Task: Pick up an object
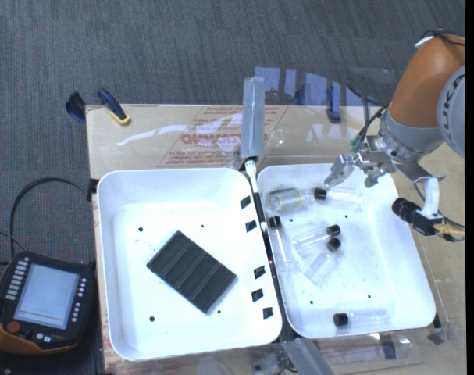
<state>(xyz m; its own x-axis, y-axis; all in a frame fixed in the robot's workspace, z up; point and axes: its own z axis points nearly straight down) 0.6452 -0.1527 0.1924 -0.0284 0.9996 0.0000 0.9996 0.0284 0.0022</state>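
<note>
Hovering above the far edge of the right shallow white plastic bin [424, 287], the two-finger metal gripper [354, 174] is seen with its fingers spread apart and nothing caught between them. The grey arm with the orange band [425, 76] is brought in from the right, over the bin's far right corner.

Several small clear plastic vials with black caps are scattered across the right bin. One clear vial with a black cap [293, 199] is laid on its side near the far left of that bin, just below the open fingers and close to them, though contact cannot be made out. A pair of clear vials [318, 243] is found near the bin's middle, lying at a slant, black caps pointing towards the far right. Another capped vial [360, 317] is laid flat along the near wall, its black cap to the left. The vials are see-through, so their bodies are hard to separate from the white floor.

A dark grey ribbed rectangular slab [191, 272] is laid flat and turned at an angle in the left white bin [115, 209], well apart from the gripper. A grey teach pendant with a screen [41, 297] is seen on the floor left of the bench.
</note>
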